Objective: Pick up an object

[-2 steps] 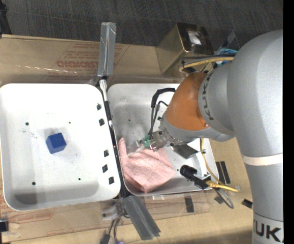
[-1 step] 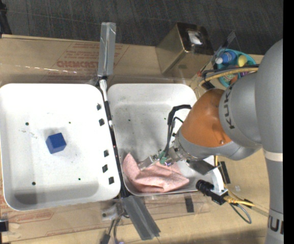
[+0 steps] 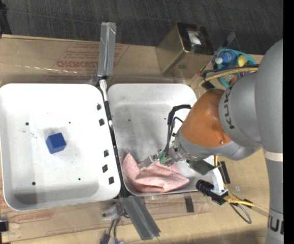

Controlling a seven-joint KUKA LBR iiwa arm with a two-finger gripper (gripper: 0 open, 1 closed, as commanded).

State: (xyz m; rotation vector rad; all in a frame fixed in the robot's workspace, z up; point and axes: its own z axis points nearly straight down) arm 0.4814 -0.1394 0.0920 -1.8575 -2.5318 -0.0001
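A small blue cube (image 3: 56,142) is sitting in the left white bin (image 3: 14,100); a crumpled pink cloth (image 3: 152,176) is lying in the right white bin (image 3: 136,98). My gripper (image 3: 159,159) is hovering at the cloth's upper edge, and I cannot tell how far it is gaping.

Two bins sit side by side on the table (image 3: 30,50). A cube (image 3: 56,142) lies in the left bin (image 3: 14,100). A cloth (image 3: 154,176) lies at the right bin's (image 3: 136,98) near edge, the claw (image 3: 162,158) touching its top.
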